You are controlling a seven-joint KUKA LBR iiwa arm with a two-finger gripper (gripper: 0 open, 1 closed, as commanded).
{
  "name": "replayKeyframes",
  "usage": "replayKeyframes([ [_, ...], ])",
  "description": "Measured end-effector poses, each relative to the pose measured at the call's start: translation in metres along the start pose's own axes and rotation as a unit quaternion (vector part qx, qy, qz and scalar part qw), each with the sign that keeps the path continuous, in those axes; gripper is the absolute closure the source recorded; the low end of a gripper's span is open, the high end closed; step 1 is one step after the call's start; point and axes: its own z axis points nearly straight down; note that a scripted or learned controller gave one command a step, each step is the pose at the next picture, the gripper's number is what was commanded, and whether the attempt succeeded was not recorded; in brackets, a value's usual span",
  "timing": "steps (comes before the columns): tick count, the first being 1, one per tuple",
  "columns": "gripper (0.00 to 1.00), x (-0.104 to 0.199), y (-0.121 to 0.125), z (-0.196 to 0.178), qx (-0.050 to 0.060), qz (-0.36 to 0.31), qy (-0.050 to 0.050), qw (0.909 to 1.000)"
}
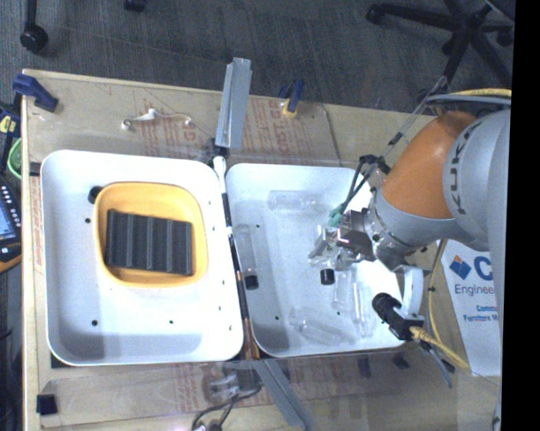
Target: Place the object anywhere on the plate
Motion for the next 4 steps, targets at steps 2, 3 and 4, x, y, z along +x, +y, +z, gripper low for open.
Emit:
replayKeyframes([
  [2, 1.00, 0.146, 0.079, -0.048, 0.000, -0.131, 0.000, 0.9913],
  [3, 1.00, 0.170, 0.077, 0.014, 0.001, -0.292, 0.000, 0.9563],
  [4, 0.00, 0.170, 0.078, 0.014, 0.001, -0.292, -0.001, 0.9564],
])
